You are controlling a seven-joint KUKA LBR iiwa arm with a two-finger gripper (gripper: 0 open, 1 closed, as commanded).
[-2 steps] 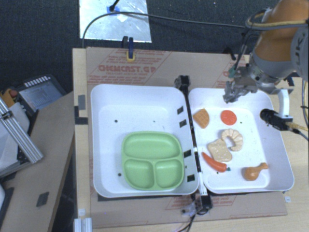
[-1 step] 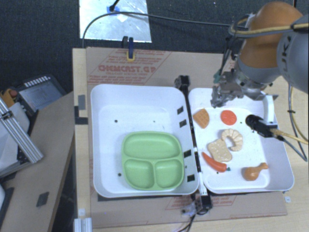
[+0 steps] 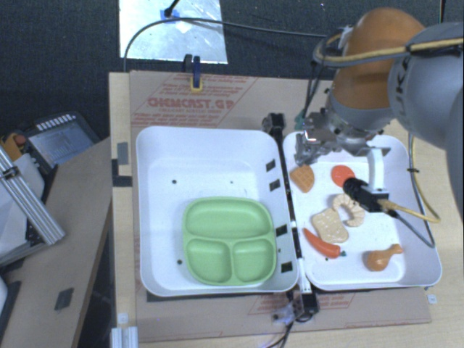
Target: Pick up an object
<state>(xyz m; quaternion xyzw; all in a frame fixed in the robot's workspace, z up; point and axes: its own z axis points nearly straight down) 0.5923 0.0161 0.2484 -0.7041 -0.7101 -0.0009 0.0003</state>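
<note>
One hand (image 3: 312, 146) low in right bin (image 3: 419, 261), just above orange wedge (image 3: 302, 177); how far open, cannot tell.

Dark carpet (image 3: 58, 42) lies behind a cardboard sheet (image 3: 217, 96) and a shiny, perhaps metal, plate (image 3: 145, 27).

White bins, bright toy food.
A green divided plate (image 3: 228, 241) lies in the white left bin (image 3: 203, 165); the white right bin (image 3: 349, 268) holds a red chili (image 3: 321, 243), tan toast (image 3: 330, 225) and a brown drumstick (image 3: 380, 257).
</note>
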